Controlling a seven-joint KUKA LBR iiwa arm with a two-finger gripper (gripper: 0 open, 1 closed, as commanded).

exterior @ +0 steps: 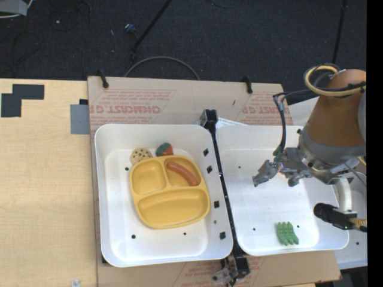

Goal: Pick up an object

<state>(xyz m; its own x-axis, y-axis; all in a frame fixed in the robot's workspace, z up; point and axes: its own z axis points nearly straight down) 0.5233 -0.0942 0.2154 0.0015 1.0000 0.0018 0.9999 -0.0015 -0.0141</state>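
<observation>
Four small toy foods lie within reach on the desk, split between two white bins. The right bin (239, 220) has a single green ridged piece (287, 233) near its front edge, lying flat and well apart from the walls. The left bin (114, 220) carries a yellow divided tray (170, 211) with a sausage (183, 173) in its upper right compartment, and a cookie (140, 155) and a red-and-green fruit or vegetable piece (164, 149) just beside the tray's far rim. The hand (264, 176) hangs over the middle of the right bin, nothing visibly in it; how far it is open cannot be made out at this angle. The green piece looks the likeliest target: probably light moulded plastic or rubber, stiff enough not to crush, perhaps a little slick. Its low profile means it would best be pinched across its narrow width, close to the bin floor. The sausage, round and smooth, might roll away.
</observation>
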